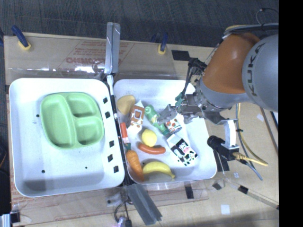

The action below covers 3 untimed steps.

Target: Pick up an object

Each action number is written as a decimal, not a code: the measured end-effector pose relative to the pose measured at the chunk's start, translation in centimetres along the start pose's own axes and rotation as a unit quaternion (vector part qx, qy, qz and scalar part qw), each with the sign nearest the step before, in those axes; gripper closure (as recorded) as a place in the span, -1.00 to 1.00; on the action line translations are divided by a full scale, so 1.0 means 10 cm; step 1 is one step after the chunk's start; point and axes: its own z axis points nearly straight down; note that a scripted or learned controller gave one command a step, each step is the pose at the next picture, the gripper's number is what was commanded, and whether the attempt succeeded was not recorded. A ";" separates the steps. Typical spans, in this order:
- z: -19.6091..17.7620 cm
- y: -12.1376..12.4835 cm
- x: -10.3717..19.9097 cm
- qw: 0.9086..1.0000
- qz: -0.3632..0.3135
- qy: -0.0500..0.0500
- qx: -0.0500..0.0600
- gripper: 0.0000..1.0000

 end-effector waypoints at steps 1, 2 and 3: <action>0.54 0.16 -0.67 0.997 0.079 0.000 0.001 -1.00; 1.44 0.60 -0.82 1.000 -0.003 -0.002 -0.009 -1.00; 1.33 0.62 -0.82 1.000 -0.005 -0.002 -0.009 1.00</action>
